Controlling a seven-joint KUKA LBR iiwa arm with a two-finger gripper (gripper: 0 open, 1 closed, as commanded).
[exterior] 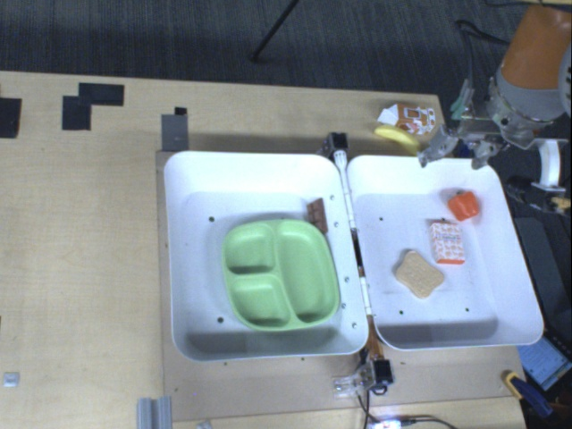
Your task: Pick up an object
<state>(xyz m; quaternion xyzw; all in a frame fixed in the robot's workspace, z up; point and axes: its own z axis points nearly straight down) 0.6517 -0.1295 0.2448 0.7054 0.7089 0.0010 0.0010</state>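
The gripper (457, 147), fingers spread and holding nothing, hangs over the right bin's (509, 293) far rim, seemingly on approach, and next must drop toward the orange piece (464, 206) just inside that rim.

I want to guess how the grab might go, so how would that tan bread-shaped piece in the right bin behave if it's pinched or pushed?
The tan bread-shaped piece lies flat on the right bin floor, so it probably won't roll or tip. It looks like toy food, likely light, so a push would probably slide it. Its low profile may make a pinch from above awkward.
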